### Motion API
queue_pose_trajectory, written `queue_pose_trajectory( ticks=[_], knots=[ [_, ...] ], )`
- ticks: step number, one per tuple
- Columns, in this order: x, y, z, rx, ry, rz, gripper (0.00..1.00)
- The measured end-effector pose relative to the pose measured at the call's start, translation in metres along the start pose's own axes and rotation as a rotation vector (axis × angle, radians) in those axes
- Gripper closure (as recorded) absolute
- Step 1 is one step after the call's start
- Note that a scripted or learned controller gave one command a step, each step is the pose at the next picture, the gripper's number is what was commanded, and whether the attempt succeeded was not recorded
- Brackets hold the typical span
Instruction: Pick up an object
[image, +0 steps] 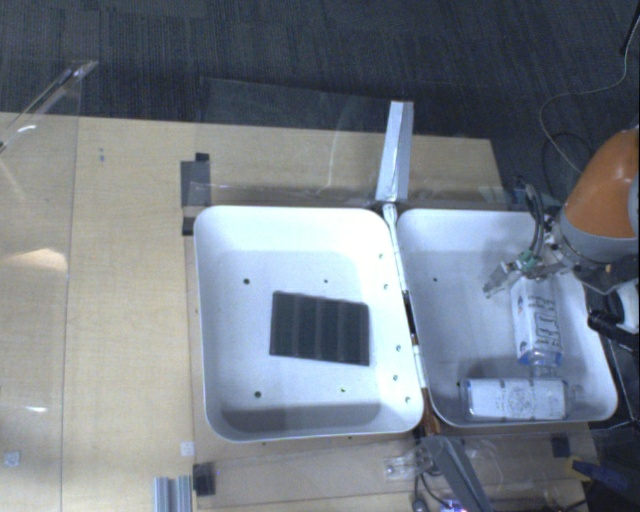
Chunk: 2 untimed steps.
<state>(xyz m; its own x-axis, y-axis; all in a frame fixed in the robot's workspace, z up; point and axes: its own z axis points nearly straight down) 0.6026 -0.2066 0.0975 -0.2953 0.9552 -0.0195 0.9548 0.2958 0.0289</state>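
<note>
Gripper sits inside the right bin, directly above the upper end of a clear plastic bottle; finger state cannot be determined. A white cylindrical container lies just below the bottle, against the bin's near wall. A dark ribbed pad lies in the left bin.

Clear plastic bottle, matt ribbed dark pad, smooth white bins, pale wooden bench.

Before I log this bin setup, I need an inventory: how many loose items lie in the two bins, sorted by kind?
Clear plastic bottle, right bin: 1
White cylindrical container, right bin: 1
Dark ribbed rectangular pad, left bin: 1
Total: 3
</note>
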Motion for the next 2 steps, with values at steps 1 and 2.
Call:
queue_pose_trajectory(
  ticks=[1, 2],
  knots=[
    [0.003, -0.009, 0.001, 0.002, 0.002, -0.198, 0.00],
    [0.022, -0.071, 0.004, 0.010, 0.011, -0.275, 0.00]
  ],
)
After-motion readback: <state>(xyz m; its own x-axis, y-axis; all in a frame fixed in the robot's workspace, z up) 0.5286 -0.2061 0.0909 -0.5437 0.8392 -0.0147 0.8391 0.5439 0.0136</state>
